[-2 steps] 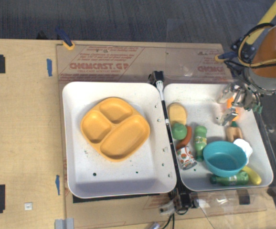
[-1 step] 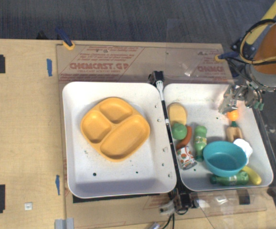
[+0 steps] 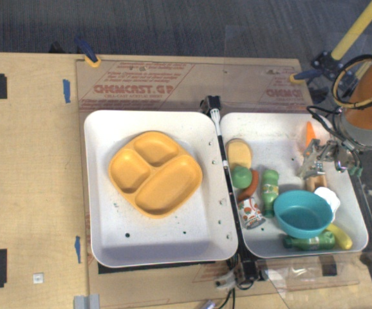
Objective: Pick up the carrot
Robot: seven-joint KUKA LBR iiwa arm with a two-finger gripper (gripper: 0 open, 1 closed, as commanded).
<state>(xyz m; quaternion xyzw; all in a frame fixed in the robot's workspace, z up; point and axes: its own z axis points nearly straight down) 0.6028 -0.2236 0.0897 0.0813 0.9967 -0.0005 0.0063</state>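
Observation:
The carrot (image 3: 309, 132) is a small orange piece lying near the far right of the right bin (image 3: 273, 124). My gripper (image 3: 313, 163) hangs just in front of it, over the bin's right side, its metal tip pointing down toward the bin floor. The carrot's near end is close to the gripper or touching it, and I cannot tell which. The grey arm with its orange band (image 3: 369, 102) comes in from the right edge.
The right bin also holds a teal bowl (image 3: 303, 212), a white object (image 3: 327, 198), a green bottle (image 3: 269, 184), a green ball (image 3: 241, 176), a tan piece (image 3: 239, 152) and a small can (image 3: 250, 212). The left bin (image 3: 102, 237) holds a yellow divided plate (image 3: 155, 172).

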